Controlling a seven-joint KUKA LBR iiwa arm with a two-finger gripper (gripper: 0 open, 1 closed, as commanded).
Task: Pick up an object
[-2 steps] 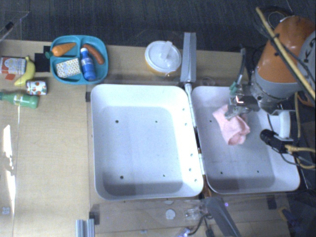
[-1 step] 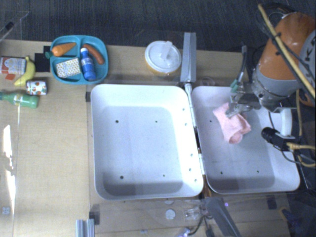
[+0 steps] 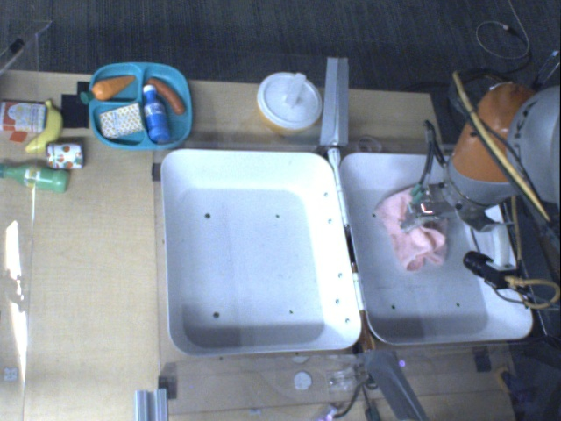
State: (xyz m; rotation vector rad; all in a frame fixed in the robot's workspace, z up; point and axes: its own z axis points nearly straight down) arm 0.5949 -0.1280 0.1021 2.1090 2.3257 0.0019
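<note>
Blue divided tray [image 3: 180, 103], banana [image 3: 46, 128], green bottle [image 3: 35, 177], can [image 3: 65, 155], white lidded cup [image 3: 288, 102] on bench.

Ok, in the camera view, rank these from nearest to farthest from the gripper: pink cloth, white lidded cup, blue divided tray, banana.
1. Pink cloth, in the right bin, right under the gripper.
2. White lidded cup, behind the bins, near the divider.
3. Blue divided tray, back left of the bench.
4. Banana, far left edge.

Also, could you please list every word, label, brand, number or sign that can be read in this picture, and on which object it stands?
No text can be read here.
White and orange carton at the bench's left edge: printed label, too blurred.
Small red and white can: markings too small.
Blue bottle in the blue divided tray: pale label, unreadable.
White round lid: no lettering visible.
</note>
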